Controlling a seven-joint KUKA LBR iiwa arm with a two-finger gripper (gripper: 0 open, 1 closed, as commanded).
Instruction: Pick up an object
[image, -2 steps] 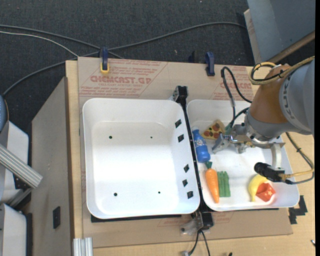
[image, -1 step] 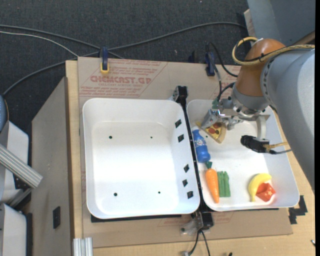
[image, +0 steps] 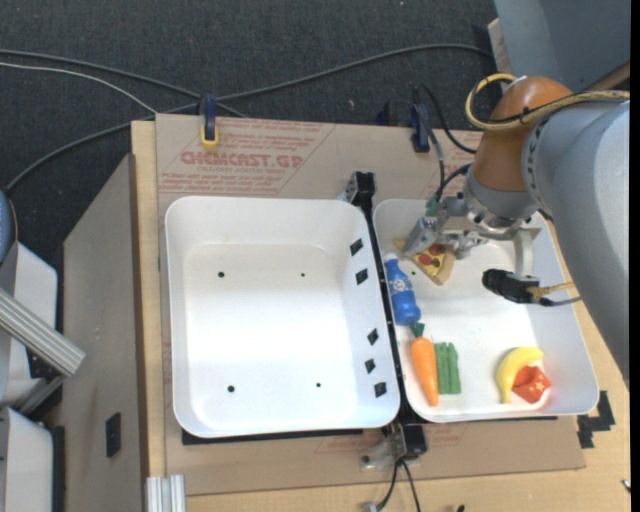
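My gripper (image: 436, 240) is low over the far left part of the right bin (image: 560, 330). Directly under its tip lies a small tan and red wedge-shaped toy (image: 433, 264), partly covered by the gripper. A blue bottle (image: 402, 292) lies along the bin's left wall, just in front of the gripper. Nearer the front lie an orange carrot (image: 425, 369) and a green piece (image: 448, 366) side by side. A yellow banana with a red piece (image: 523, 376) rests at the front right.
The left bin (image: 190, 330) stands beside the right one, split from it by a black divider (image: 378, 300). A black part with a yellow cable (image: 512, 286) hangs over the right bin's middle. Two clamps (image: 209, 120) hold the cardboard at the back.
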